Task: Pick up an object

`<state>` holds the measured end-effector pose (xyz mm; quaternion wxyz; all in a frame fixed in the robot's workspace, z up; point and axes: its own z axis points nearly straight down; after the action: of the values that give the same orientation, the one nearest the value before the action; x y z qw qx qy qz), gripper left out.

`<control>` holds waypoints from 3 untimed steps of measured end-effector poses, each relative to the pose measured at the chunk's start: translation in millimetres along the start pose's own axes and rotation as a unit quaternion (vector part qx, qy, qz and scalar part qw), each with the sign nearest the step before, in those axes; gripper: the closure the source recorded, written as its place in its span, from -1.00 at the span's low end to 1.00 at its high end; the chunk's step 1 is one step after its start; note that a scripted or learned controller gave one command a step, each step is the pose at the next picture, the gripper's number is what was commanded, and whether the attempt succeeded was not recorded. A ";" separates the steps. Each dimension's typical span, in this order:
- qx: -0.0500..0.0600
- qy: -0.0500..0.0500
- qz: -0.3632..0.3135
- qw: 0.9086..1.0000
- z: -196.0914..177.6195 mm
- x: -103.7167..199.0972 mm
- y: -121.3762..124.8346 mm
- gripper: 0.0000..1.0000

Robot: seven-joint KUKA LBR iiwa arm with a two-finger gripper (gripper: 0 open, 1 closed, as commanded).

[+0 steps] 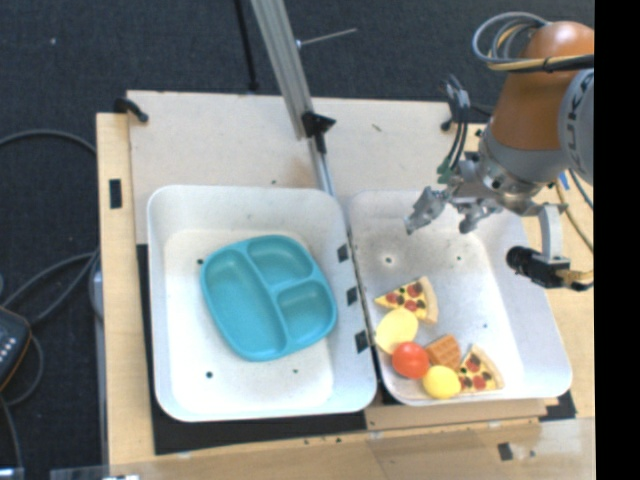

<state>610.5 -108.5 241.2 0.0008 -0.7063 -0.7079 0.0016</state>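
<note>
The right bin (520,313) holds a cluster of toy food near its front left corner: a pizza slice (410,297), a pale yellow piece (397,328), a red tomato (409,359), a small orange waffle-like piece (444,349), a yellow lemon (441,381) and a second pizza slice (480,369). My gripper (446,214) hangs over the back of the right bin, well above and behind the food. Its two fingers are spread apart with nothing between them.
In the left bin (180,368) lies a blue divided plate (268,295). A slanted metal rail (285,58) runs from the top down to the gap between the bins. A black fitting (535,264) juts out beside the arm at the right.
</note>
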 end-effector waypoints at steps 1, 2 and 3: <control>0.000 0.000 0.001 1.000 46.1 -4.0 -7.8 -1.00; 0.001 0.000 0.002 1.000 89.4 -7.1 -12.3 -1.00; -0.003 0.000 0.004 1.000 75.4 -8.1 -10.4 1.00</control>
<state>599.9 -116.7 165.9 -0.0016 -0.7090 -0.7052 -0.0007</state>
